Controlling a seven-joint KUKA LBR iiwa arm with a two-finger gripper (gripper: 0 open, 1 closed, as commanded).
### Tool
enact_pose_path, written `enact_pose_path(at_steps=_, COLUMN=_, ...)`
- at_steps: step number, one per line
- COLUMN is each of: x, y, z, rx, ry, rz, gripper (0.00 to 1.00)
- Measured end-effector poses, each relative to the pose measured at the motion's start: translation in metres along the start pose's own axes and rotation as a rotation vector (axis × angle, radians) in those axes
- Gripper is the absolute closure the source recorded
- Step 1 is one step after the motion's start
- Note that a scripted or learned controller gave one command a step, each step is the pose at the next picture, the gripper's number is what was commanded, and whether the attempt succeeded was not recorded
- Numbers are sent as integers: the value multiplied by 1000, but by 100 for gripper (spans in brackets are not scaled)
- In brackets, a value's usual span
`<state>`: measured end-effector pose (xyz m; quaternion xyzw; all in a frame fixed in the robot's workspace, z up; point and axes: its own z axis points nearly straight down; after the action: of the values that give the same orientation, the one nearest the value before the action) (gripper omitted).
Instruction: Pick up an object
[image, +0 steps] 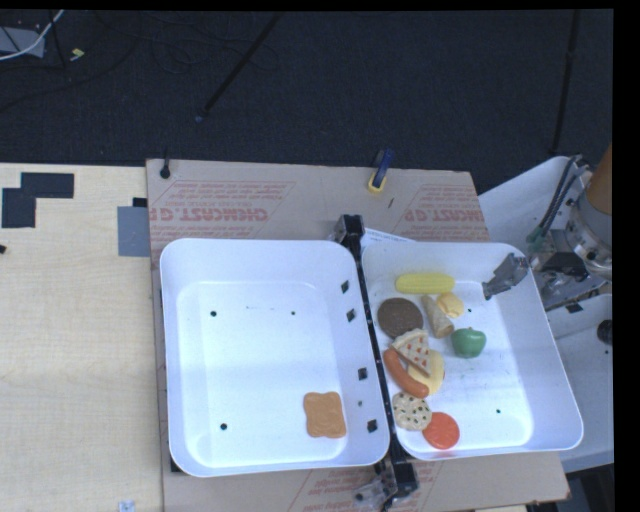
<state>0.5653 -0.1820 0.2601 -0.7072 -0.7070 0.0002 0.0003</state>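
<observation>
I read the green apple (468, 342) as the likeliest target: it sits apart from the pile, near the middle of the right bin (560, 400), with bare white floor at its three and six o'clock sides. It is round, so it has no long axis to line up with; any approach angle across it would do. Just at its ten o'clock lies a small yellow piece (451, 304) touching a pale stubby piece (439, 320), and further up at eleven o'clock the corn cob (424, 284) lies with its long axis running nine to three. At the apple's nine o'clock is the crowded group: brown patty (399, 317), pizza slice (416, 351), hot dog (404, 372), then the cookie (411, 411) and the tomato slice (440, 431) towards seven o'clock.

The gripper (506, 273) hangs over the bin's upper right part, at roughly one o'clock from the apple and near it, with the arm trailing off to three o'clock. From here I cannot tell how its jaws stand, and I see nothing between them.

So I judge the move ahead to be a short travel towards seven o'clock, then a descent. The left bin (180, 300) holds one piece of toast (325, 414), well apart.
</observation>
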Motion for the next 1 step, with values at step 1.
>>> enact_pose_path(at_steps=1, x=96, y=-15, z=171, rx=7, ry=4, rz=-4, gripper=0)
